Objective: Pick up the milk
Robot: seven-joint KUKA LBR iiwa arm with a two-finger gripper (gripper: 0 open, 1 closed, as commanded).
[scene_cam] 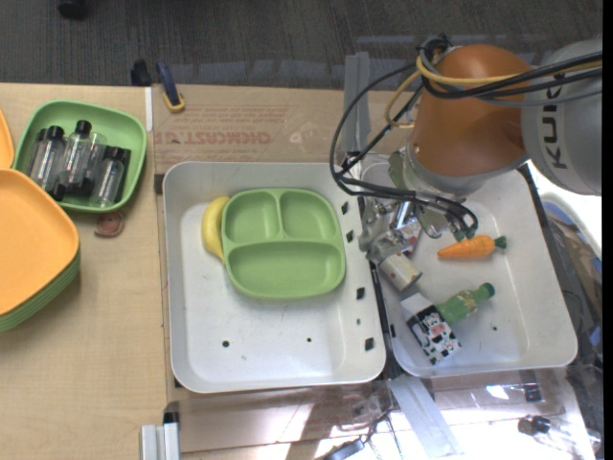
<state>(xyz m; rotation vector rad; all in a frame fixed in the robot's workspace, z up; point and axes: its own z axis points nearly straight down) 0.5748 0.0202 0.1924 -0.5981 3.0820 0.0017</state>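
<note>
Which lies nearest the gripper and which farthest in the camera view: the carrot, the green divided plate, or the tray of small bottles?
From the gripper:
1. Carrot, just to its right in the right bin.
2. Green divided plate, in the left bin.
3. Tray of small bottles, on the bench at far left.

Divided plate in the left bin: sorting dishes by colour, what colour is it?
Light green, in the camera view.

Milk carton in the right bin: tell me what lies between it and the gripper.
A small beige block lies just below the gripper, on the way to the small white milk carton with black and red print. A green plastic bottle lies close against the carton's right side.
</note>
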